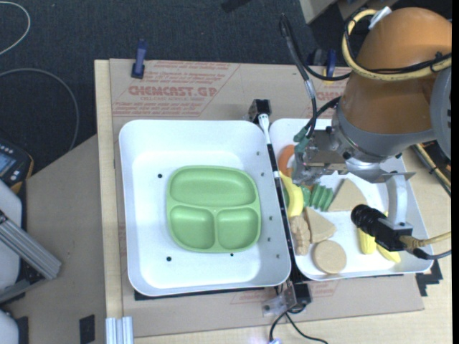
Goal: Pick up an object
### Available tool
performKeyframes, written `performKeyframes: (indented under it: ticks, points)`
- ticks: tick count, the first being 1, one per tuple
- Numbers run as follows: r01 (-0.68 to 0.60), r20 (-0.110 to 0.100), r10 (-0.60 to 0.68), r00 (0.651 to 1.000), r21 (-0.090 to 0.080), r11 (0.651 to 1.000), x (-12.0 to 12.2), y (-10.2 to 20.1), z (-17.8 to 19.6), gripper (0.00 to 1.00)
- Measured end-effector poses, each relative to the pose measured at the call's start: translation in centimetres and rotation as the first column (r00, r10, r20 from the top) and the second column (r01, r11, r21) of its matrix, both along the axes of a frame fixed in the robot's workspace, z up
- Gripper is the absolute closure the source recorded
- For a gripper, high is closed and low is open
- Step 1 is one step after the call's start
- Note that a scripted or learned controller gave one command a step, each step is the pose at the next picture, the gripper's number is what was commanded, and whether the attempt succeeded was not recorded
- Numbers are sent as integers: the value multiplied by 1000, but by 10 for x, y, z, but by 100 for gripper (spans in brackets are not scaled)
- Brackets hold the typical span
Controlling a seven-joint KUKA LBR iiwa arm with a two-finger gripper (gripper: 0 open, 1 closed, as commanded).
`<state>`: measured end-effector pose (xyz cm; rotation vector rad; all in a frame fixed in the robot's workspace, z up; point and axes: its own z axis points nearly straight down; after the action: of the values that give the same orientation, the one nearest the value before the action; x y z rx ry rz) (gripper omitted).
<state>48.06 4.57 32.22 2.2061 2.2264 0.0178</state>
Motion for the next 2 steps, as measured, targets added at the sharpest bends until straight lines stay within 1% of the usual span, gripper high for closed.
performKeyframes:
  ticks: [1, 2]
  points:
    - [1, -3, -1, 1000, 0, 1000, -1, 64, 75, 100]
    - [7, -10, -7, 1000, -4, 1000, -1, 61, 81, 100]
